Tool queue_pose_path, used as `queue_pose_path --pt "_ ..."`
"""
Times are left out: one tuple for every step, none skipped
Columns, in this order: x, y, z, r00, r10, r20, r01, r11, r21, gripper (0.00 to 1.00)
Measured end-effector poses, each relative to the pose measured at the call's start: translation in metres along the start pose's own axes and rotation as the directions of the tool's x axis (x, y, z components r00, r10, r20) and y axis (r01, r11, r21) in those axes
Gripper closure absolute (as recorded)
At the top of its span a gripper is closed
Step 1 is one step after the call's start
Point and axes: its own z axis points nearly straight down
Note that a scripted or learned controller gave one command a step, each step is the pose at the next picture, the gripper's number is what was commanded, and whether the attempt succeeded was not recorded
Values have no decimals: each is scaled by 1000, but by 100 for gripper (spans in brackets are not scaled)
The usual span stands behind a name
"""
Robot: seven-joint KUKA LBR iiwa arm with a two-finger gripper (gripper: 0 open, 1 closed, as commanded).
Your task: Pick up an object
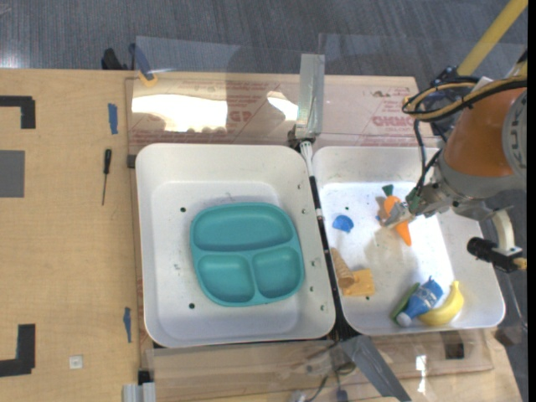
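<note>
Where the arm reaches into the right bin (469, 182), its pincer (408, 208) hangs over the toy carrot (396, 216); the carrot lies slantwise just under and left of the tips; whether anything is gripped I cannot tell.

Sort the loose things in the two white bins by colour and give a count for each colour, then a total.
Teal: 1, the divided plate in the left bin
Blue: 2, a small piece and a bottle in the right bin
Orange: 1, a carrot
Yellow: 1, a banana
Tan: 1, a waffle-like piece
Total: 6
</note>
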Motion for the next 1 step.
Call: queue_pose_path --pt "43 51 -124 994 -109 0 109 994 -4 100"
